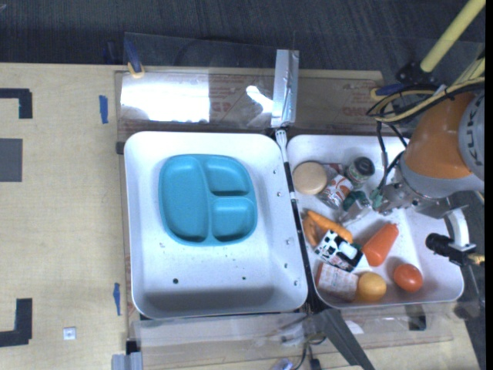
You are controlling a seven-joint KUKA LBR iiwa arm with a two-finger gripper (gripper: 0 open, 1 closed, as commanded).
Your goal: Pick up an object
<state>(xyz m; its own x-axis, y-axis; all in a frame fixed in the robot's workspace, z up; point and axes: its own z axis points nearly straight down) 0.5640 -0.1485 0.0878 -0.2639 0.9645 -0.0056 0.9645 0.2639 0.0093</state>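
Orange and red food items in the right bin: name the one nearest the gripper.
The elongated orange-red piece, lying just below the gripper; the round red and yellow ones sit farther down.

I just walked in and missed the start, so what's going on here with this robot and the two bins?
A grey arm with an orange band reaches in from the right over the right bin, which holds a jumble of small things: a carrot-like orange piece, a tomato, a round tan lid and a few packets. Its gripper is down among the items near the bin's middle, but nothing can be seen held. The left bin holds a blue divided tray.
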